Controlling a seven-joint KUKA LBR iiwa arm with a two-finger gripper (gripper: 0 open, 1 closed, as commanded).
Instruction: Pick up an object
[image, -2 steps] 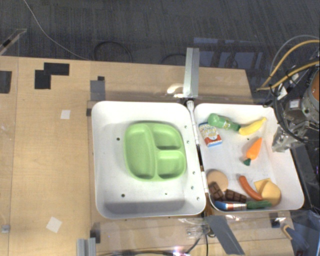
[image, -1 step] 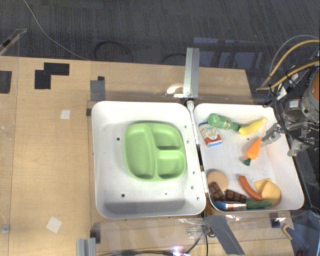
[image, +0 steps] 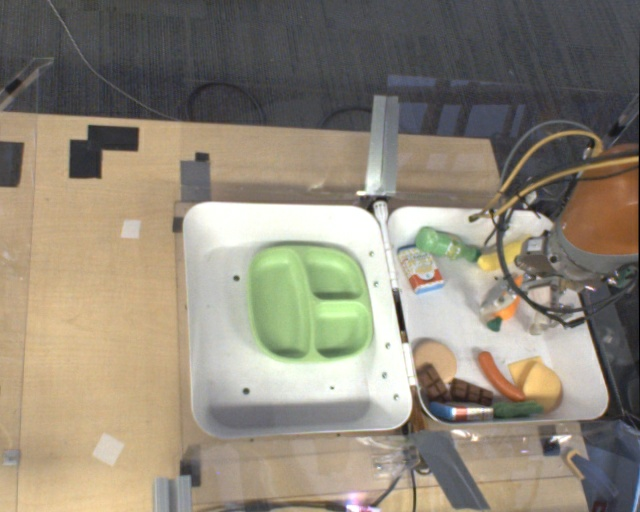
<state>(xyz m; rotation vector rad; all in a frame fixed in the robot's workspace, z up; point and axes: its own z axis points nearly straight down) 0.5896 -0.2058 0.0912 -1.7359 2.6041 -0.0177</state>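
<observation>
My gripper (image: 518, 306) hangs over the upper right part of the right bin (image: 455, 312), under the arm's orange band (image: 603, 205). A small orange and green piece (image: 503, 313) lies right at the gripper's left side; whether it is touched is unclear. A yellow item (image: 497, 257) sits just above the gripper, partly behind cables. Further left are a green bottle (image: 444, 243) and a small white carton (image: 421, 269).
Along the right bin's front lie a tan disc (image: 434, 356), a brown chocolate bar (image: 452, 388), a red sausage (image: 497, 374), a yellow cheese wedge (image: 538, 381) and a marker (image: 462, 411). The left bin (image: 215, 300) holds a green divided plate (image: 308, 302).
</observation>
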